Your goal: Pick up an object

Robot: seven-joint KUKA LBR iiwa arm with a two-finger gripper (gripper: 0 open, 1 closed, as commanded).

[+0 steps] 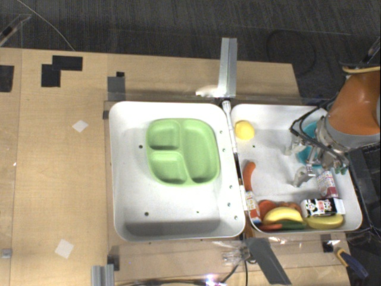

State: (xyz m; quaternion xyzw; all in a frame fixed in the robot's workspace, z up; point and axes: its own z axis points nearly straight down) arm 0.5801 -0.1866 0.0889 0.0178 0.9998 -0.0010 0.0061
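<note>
Wooden bench [53,177], left bin [128,219] holding green tray [181,151], right bin [271,159] with yellow ball [244,130]

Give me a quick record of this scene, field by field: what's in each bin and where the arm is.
left bin: holds a green divided tray
right bin: yellow ball near the top left corner, red sausage-shaped item along the left wall, banana and a small black-and-white carton at the near edge
arm: reaches over the right bin from the right
pincer: low over the right side of that bin, fingers' state unclear
</note>
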